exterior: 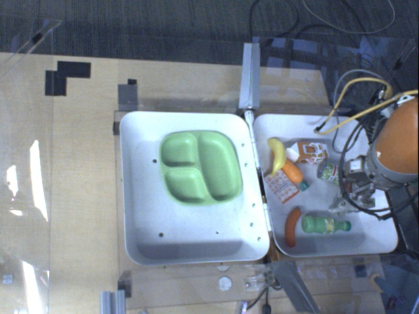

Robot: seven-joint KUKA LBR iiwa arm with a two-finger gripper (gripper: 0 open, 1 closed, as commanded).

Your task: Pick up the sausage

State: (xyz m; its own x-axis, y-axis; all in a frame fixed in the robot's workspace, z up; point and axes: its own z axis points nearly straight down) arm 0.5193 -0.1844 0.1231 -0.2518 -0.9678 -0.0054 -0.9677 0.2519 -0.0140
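Reddish-orange, the sausage [292, 226] lies near the front edge of the right bin [386, 244], close to its front-left corner, running roughly front to back. Just beside it, on its right, a green bottle [325, 226] lies on its side along the same front edge. Further back in that bin sit a banana [277, 153], an orange carrot-like piece [292, 172] just in front of it, a small red-and-white packet [281, 188], a white-and-orange carton [312, 152] and a small can [327, 171]. The left bin [141, 241] holds a green tray [200, 167] with three compartments, set near its middle. The grey arm [398, 142] hangs over the right bin's right edge, cables looping above it (yellow and black ones). Its jaws [357, 190] sit low at that right side, well apart from the sausage; whether they stand apart or together I cannot tell from here. Both bins rest on the pale wooden counter [65, 175].
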